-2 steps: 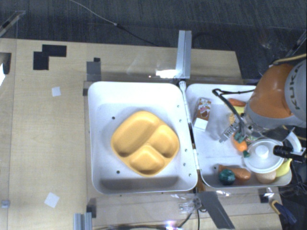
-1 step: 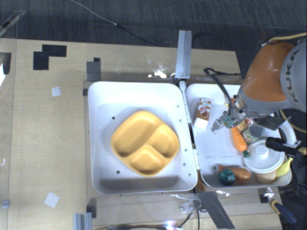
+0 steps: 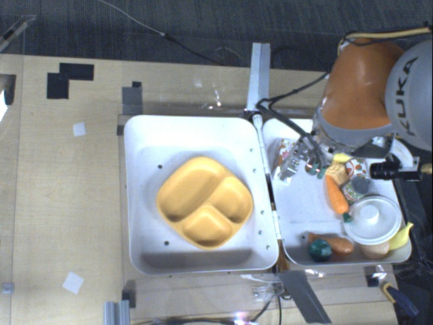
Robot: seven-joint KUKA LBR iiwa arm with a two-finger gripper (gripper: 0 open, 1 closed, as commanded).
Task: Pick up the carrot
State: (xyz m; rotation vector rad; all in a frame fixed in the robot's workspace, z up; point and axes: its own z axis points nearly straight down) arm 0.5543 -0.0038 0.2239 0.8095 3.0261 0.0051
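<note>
The carrot [image 3: 336, 193] lies in the right bin [image 3: 298, 242], slanting from far-left to near-right, just beside a white bowl [image 3: 371, 219] on its near right. My jaws [image 3: 295, 160] hang over the same bin, left of the carrot and a little farther back, near but apart from it; I cannot tell whether they are spread or pressed together. A dark green ball [image 3: 321, 250] sits at the bin's near edge. The left bin [image 3: 139, 202] holds a yellow divided plate [image 3: 204, 201]. Both bins rest on the bench [image 3: 54, 208].

orange carrot [image 3: 336, 195], yellow tray [image 3: 205, 200], white bins [image 3: 139, 181]
</note>
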